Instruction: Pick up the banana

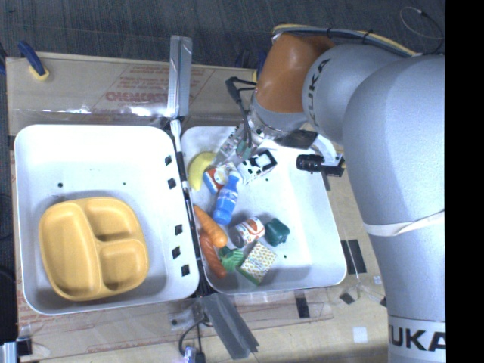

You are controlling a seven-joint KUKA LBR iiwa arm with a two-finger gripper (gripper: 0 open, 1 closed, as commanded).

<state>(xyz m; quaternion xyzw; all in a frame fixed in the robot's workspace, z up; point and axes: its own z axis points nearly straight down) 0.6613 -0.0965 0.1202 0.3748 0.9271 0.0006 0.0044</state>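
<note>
The claw (240,151) hangs low over the far left part of the right bin (321,240), under the orange band (286,72) of the grey arm (378,127) that reaches in from the right; whether it is open or closed cannot be told from this slanted view, as the wrist and its cabling crowd that spot. Just to the left of the claw and a little nearer the camera lies the banana (198,168), yellow and curved, against the bin's left wall; nothing shows it being held. Directly below the claw in the picture is a blue bottle (225,201) with a red and white item at its top end, and farther down and to the left an orange carrot (209,227) lies along the wall. Down and slightly right of the claw sit a round red and white ball-like object (248,231), a dark green piece (277,231) and a patterned green and yellow packet (259,262). Well to the left of the claw, past the divider, the left bin (91,146) holds a yellow compartment tray (92,246). Both bins rest on a brown cardboard-covered bench (98,82) with printed red lettering, and beyond it, behind the claw, the floor (113,10) is dark grey carpet-like matting. A blue clip (32,57) sits at the bench's far left corner.
</note>
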